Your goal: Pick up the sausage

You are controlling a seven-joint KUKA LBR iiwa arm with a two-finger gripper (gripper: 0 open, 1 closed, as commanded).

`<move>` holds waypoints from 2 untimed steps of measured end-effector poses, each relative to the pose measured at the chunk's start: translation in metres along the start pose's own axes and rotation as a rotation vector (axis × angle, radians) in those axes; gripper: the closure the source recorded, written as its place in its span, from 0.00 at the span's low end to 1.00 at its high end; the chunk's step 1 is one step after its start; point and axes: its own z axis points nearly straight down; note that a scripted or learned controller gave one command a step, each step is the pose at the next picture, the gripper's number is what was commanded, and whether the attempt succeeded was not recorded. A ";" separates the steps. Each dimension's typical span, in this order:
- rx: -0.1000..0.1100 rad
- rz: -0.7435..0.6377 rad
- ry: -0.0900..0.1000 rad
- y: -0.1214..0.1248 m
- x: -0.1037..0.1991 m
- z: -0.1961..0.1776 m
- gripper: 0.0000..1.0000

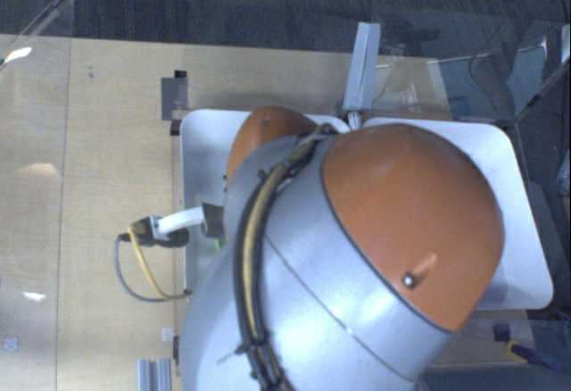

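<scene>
Arm [294, 309]: reached in from the right and hung low over both bins, its orange band [410, 220] uppermost.
Left bin [203, 125]: bare white floor at its far-left corner and along its left wall; the rest lay under the arm.
Right bin [526, 228]: a bare white strip along its right side.
Sausage: its place could not be told; judged to lie under the arm, if in a bin at all.
Gripper: whether released, clenched or grasping could not be told.
Progress: no lift was confirmed; judged mid-reach over the left bin, with grasp and raise left to do.
</scene>
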 end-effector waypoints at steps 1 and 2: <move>0.003 -0.002 0.019 -0.001 0.006 -0.007 0.00; 0.001 -0.357 -0.023 -0.003 -0.006 -0.028 0.00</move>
